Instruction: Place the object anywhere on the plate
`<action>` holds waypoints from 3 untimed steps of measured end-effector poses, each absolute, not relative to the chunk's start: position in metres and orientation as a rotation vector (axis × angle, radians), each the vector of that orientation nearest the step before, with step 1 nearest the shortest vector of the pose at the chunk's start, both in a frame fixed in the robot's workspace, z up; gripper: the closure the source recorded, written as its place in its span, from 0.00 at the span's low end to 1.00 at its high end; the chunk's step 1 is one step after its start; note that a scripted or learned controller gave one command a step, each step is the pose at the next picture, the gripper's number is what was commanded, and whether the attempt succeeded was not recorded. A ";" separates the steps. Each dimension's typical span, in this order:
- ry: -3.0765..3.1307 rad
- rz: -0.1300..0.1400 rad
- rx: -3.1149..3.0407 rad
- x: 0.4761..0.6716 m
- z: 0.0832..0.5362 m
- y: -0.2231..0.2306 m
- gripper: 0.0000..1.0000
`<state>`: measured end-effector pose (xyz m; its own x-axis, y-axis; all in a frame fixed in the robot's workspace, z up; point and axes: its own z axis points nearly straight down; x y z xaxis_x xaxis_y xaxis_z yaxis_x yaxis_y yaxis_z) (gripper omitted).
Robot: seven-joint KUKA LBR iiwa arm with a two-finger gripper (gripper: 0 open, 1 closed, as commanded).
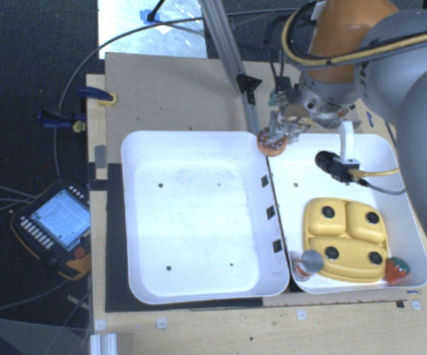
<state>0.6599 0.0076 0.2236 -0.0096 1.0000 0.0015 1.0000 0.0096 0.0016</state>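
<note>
My gripper [275,134] hangs over the far edge where the two bins meet. A small round brown-orange object [272,146] sits between its fingertips, and the fingers are closed on it. The yellow plate [345,240], with several rounded compartments, lies in the near half of the right bin [302,187]. The gripper and the object are well behind the plate and to its left.
A small grey piece [311,261] touches the plate's near left corner. A red strawberry-like toy [397,269] lies at its near right corner. The left bin [191,213] is beside it. A black fitting with a yellow cable [336,166] hangs from the arm over the right bin.
</note>
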 end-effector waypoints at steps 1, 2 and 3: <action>2.232 0.005 2.210 0.653 0.231 0.060 1.00; 2.230 0.006 2.211 0.663 0.228 0.103 1.00; 2.231 0.002 2.213 0.660 0.214 0.141 1.00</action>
